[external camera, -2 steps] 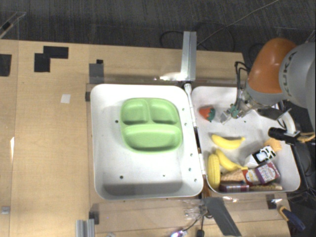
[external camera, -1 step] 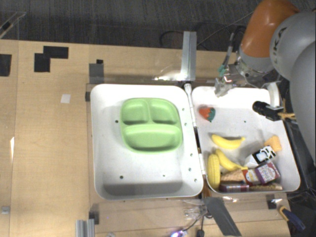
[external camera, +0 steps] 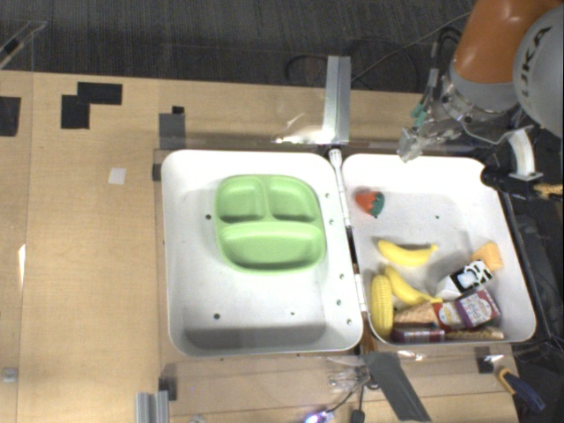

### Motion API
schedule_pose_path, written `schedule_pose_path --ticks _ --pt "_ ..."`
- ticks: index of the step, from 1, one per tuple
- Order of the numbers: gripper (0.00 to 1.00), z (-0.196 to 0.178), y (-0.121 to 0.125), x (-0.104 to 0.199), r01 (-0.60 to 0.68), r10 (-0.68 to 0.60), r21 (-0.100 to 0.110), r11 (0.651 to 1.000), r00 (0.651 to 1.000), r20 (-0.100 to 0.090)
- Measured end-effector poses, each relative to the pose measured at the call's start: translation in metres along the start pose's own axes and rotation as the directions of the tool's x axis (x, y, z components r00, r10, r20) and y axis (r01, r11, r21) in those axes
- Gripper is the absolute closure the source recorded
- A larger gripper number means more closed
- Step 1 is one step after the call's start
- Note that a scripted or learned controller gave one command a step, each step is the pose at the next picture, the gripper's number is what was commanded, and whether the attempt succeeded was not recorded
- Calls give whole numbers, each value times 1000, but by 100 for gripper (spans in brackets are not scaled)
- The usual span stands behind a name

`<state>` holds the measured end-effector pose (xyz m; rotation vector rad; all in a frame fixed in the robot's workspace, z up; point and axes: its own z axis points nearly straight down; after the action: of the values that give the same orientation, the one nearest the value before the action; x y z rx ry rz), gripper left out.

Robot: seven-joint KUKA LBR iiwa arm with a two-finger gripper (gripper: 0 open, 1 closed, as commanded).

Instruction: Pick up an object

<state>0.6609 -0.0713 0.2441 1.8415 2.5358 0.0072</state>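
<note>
In the camera view, the hand (external camera: pixel 414 141) hangs at the far rim of the right bin (external camera: pixel 507 227), at that bin's back left corner, with the grey arm and its orange band rising behind it to the right. It looks small and pale against the rim, and I cannot tell how it is set or whether anything is caught in it; nothing recognisable shows there.

All the candidate objects lie nearer the camera than the hand, down inside the right bin. Closest to the hand, a short way in front of it, is a small red and green toy, possibly a strawberry (external camera: pixel 370 203), lying alone on the white floor. Farther forward is a yellow banana (external camera: pixel 407 253), and beyond that a second banana (external camera: pixel 407 289) touching an ear of corn (external camera: pixel 381 299) near the bin's front left corner. Forward and to the right of the hand sits a cluster: an orange piece (external camera: pixel 488 256), a small black and white item (external camera: pixel 471 277), a dark red packet (external camera: pixel 467 310) and a brown bar (external camera: pixel 421 333) along the front wall.

Across the divider, well to the left of the hand, the left bin (external camera: pixel 189 236) carries a green divided tray (external camera: pixel 268 220).

Judging from this, the pick is not yet done: every object appears to rest in the bins, and approach, descent, closing and lifting all seem left to do.
</note>
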Motion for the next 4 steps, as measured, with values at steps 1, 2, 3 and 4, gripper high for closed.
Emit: schedule_pose_path --ticks 1,2,3,4 --pt "100 21 13 12 -260 260 3 966 966 0" --pt "100 26 -41 20 -320 320 4 947 947 0" --pt "0 26 -41 20 -319 319 4 948 948 0" --pt "0 148 -61 -5 -420 420 3 907 907 -1"
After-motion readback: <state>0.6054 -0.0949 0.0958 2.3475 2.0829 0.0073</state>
